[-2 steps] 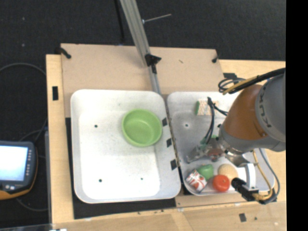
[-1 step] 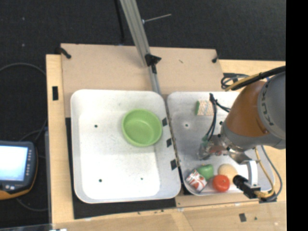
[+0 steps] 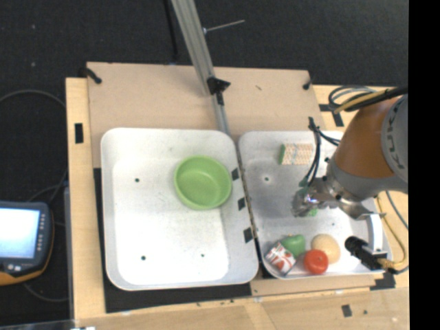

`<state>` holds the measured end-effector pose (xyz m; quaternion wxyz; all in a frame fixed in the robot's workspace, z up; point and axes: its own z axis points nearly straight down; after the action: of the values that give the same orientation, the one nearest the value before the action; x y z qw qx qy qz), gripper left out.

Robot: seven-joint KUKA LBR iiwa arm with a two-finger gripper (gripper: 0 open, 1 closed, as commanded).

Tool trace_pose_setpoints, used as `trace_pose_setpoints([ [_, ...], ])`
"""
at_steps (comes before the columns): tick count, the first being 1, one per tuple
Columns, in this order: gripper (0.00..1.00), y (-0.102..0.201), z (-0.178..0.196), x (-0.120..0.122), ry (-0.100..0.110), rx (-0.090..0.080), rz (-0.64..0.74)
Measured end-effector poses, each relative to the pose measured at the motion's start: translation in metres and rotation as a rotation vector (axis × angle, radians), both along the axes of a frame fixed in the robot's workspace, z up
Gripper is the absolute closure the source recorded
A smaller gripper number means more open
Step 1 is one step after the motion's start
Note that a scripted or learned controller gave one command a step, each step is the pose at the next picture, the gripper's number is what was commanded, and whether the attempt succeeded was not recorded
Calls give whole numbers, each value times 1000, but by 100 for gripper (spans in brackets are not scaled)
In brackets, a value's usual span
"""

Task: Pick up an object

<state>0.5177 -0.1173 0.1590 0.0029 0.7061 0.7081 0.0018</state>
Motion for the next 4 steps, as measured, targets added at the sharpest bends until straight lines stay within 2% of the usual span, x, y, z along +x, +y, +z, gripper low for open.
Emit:
trace_pose_setpoints([
  [1, 100, -9, 61, 1, -2, -1, 0],
  [2, 100, -13, 105, 3, 0, -1, 1],
  [3, 100, -14, 129, 4, 2, 0, 2],
  [4, 100, 29, 127, 3, 5, 1, 3],
])
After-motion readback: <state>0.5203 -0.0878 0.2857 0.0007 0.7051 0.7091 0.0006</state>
